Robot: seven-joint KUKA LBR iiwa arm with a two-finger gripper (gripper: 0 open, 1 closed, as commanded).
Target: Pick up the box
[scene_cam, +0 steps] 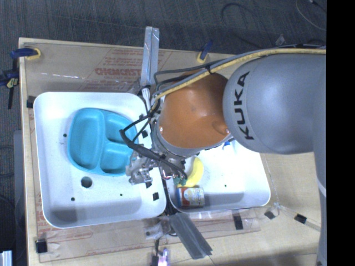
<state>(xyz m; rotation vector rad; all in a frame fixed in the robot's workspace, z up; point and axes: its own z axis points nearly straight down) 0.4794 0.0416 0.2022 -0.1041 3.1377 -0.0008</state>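
The gripper (142, 172) is hanging low over the near right corner of the left bin (50, 148), just beside the blue divided tray (94, 140) and close to the wall the two bins share. Whether the claw is released or clenched cannot be told; cables and brackets are cluttering it, and nothing is plainly sitting in it.

The box's place cannot be told with certainty: the arm (266, 104) is covering much of the right bin (255, 190). A blue sliver (231, 144) peeking out at the arm's edge may be part of it. A banana (194, 170) and a can (191, 195) are lying at that bin's near left.

A box of this kind is likely light, stiff cardboard with slick printed faces. It is probably best gripped across its narrow width on two flat opposite sides, gently enough not to crush it.
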